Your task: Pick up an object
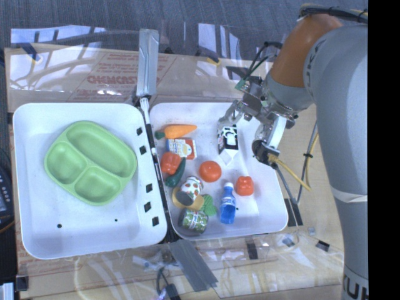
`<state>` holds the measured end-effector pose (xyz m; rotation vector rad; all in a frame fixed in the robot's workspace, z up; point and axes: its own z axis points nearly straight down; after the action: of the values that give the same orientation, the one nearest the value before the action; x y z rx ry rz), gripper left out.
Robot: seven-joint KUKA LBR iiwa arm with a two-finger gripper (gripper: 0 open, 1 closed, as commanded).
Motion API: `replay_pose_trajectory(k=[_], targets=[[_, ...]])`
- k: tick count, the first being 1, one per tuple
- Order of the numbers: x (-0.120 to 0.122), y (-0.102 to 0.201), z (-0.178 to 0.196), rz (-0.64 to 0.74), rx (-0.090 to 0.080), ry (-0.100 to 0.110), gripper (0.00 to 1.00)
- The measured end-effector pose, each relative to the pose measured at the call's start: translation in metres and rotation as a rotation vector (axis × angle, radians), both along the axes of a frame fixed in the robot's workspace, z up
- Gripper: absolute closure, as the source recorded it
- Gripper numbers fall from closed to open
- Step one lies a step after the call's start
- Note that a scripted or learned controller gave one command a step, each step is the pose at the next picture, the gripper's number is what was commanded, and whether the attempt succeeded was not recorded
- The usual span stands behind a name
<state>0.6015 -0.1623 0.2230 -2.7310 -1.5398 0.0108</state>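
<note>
The right bin point(269, 211) holds several small items: an orange carrot point(178, 130), a small red-and-white carton point(181, 147), a red pepper point(169, 163), an orange ball point(210, 170), a small red fruit point(244, 185), a blue bottle point(227, 205), a round patterned toy point(189, 191) and a green can point(194, 221). My gripper point(229, 139) hangs low over the upper middle of this bin, right of the carton and just above the orange ball. Its black and white tip hides what lies under it.
The left bin point(37, 224) carries a green divided plate point(90, 161). A raised divider point(150, 161) runs between the two bins. The grey arm point(325, 86) with its orange band covers the right bin's far right corner. A yellow cable point(294, 177) trails along that bin's right rim.
</note>
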Motion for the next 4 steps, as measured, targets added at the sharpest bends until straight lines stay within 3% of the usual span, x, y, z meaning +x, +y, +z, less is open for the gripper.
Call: replay_pose_trajectory(k=[1,2,3,4], targets=[[0.023,-0.024,-0.076,0.008,0.0,0.0,0.0],[0.012,-0.027,-0.132,-0.001,-0.001,-0.004,0.0],[0.012,-0.027,-0.132,-0.001,-0.001,-0.004,0.0],[0.012,-0.026,-0.122,0.003,0.001,0.0,1.0]])
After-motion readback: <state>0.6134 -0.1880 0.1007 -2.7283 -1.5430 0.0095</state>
